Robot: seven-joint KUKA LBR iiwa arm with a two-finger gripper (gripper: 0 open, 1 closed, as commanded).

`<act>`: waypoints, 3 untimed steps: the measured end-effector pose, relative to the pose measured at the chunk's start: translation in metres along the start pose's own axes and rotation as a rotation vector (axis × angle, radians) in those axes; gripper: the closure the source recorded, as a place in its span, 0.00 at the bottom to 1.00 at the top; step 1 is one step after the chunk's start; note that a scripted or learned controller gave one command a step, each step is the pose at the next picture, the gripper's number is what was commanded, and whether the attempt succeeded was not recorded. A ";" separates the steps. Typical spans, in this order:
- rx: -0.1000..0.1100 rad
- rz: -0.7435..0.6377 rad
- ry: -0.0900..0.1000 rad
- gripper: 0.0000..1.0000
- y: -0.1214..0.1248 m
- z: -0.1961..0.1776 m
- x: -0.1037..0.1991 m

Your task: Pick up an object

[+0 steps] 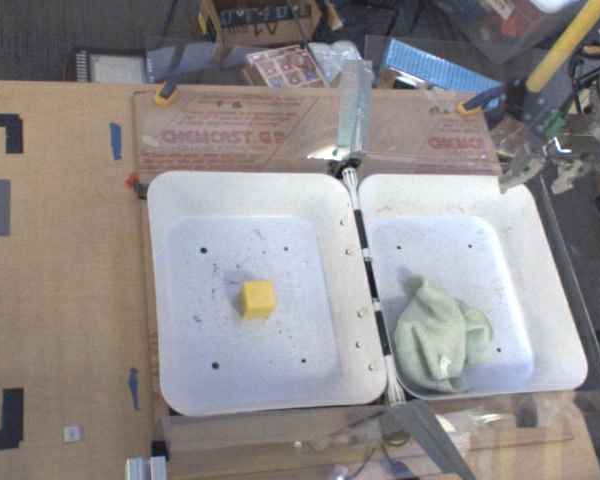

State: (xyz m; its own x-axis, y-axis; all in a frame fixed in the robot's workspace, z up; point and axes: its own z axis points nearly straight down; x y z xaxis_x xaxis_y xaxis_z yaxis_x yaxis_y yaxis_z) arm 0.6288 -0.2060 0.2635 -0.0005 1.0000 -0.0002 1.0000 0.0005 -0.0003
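camera view: fixed above the light wooden bench (60, 268) | looks down at a slant | far enough to take in both shallow white plastic bins (180, 208) whole | floor clutter along the top edge

Grey metal gripper (532, 158), blurred, with thin cables and small green bits.

The left bin (180, 218) lies open around a small yellow block (258, 299) at frame centre-left; in the right bin (520, 228) a crumpled green cloth (440, 333) crowds the lower half, upper half free
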 end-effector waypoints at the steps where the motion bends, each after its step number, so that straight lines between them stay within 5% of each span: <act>1: -0.002 -0.087 -0.001 0.00 -0.008 0.124 0.014; 2: -0.006 -0.244 -0.001 0.00 -0.072 0.176 0.025; 3: -0.006 -0.244 -0.001 0.00 -0.072 0.176 0.025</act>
State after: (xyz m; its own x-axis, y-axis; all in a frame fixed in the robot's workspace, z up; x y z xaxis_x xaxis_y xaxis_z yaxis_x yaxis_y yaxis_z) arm 0.5569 -0.1814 0.0873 -0.2423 0.9702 -0.0017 0.9702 0.2423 0.0054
